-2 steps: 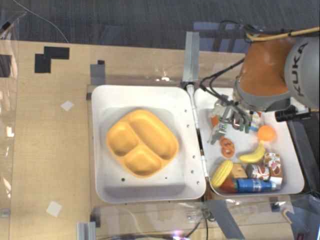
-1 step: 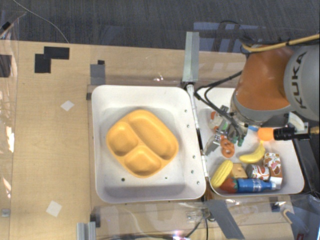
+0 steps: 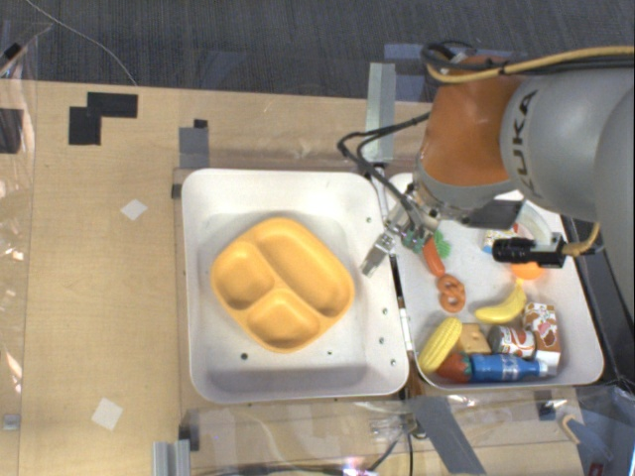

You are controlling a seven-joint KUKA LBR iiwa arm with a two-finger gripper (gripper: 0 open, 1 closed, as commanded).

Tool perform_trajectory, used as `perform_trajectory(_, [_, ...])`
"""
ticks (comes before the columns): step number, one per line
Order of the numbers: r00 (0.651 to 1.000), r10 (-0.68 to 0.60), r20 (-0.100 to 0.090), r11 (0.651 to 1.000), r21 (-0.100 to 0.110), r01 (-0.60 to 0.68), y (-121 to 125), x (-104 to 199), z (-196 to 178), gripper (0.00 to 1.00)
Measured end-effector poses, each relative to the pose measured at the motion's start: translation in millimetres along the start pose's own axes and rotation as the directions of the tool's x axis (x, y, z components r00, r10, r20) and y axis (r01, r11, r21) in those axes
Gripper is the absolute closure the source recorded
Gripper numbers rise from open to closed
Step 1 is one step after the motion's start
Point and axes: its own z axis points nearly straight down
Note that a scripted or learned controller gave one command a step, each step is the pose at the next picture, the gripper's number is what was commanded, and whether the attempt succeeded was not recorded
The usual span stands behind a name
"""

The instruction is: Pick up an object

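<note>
We see the gripper [image 3: 380,253] hanging low over the wall where the two bins meet, at the 9 o'clock edge of the right bin [image 3: 585,350]. Nothing shows between its jaws, and we cannot tell whether they stand open or closed. The grey arm [image 3: 566,132] reaches in from 3 o'clock.

The thing closest to the gripper is a carrot [image 3: 435,258], just beside it toward 3 o'clock and apart from it. It lies flat in the right bin's 10 o'clock part. Its long axis runs roughly from 11 to 5 o'clock, green top toward 11 and orange tip toward 5.

Just past the carrot's tip, toward 5 o'clock, we find a pretzel [image 3: 451,291]. A banana [image 3: 503,307] lies near the bin's middle, curved, its length running about 8 to 2 o'clock. A corn cob [image 3: 440,343] lies at the bin's 7 o'clock corner, on a 7 to 1 o'clock line. A blue bottle [image 3: 506,369] lies on its side along the 6 o'clock wall, from 9 to 3 o'clock.

In the left bin [image 3: 208,196] a yellow divided plate [image 3: 282,283] sits in the middle.
</note>
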Motion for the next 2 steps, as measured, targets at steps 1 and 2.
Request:
perform_trajectory(1, [1.000, 0.001, 0.002, 1.000, 0.000, -0.001, -1, -1, 0, 0.00])
perform_trajectory(2, [0.780, 0.625, 0.001, 0.780, 0.001, -0.625, 45, -16, 0, 0.00])
